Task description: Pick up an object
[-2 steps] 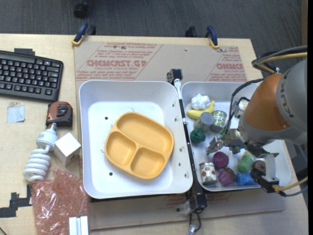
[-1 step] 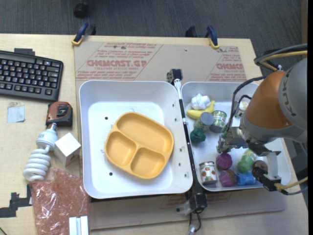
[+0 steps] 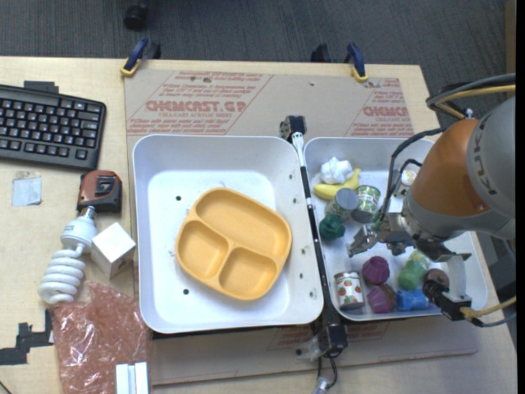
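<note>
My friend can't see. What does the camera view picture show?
A grey and orange robot arm's gripper hovers over small toys in the right bin, near a purple ball. The left bin holds a yellow tray.

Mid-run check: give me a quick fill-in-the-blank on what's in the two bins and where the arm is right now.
1. The yellow divided tray lies in the ____ bin.
2. That tray has ____ compartments.
3. The gripper is over the ____ bin, among the small toys.
4. The banana in that bin is coloured ____.

Missing words: left; three; right; yellow
</note>
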`<action>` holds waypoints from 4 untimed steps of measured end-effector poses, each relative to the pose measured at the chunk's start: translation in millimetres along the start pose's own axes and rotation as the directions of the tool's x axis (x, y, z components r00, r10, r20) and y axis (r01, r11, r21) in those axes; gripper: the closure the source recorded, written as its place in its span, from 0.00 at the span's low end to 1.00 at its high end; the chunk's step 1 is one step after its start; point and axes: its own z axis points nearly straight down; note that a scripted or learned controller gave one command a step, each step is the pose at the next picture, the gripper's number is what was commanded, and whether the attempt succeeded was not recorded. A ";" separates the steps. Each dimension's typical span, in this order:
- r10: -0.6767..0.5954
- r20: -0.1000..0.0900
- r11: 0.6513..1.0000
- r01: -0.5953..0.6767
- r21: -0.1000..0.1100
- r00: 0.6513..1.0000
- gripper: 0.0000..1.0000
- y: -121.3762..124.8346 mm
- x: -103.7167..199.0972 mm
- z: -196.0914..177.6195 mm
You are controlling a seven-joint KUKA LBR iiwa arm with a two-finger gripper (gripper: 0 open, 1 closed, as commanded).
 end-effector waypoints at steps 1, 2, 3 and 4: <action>-0.004 0.000 1.000 0.004 0.002 1.000 0.00 66.6 7.2 9.9; -0.004 0.000 1.000 0.004 0.002 1.000 0.00 110.1 7.7 9.6; -0.004 0.000 1.000 0.004 0.002 1.000 0.00 110.1 7.7 9.7; -0.005 -0.002 1.000 0.005 0.015 1.000 0.00 139.6 6.1 8.2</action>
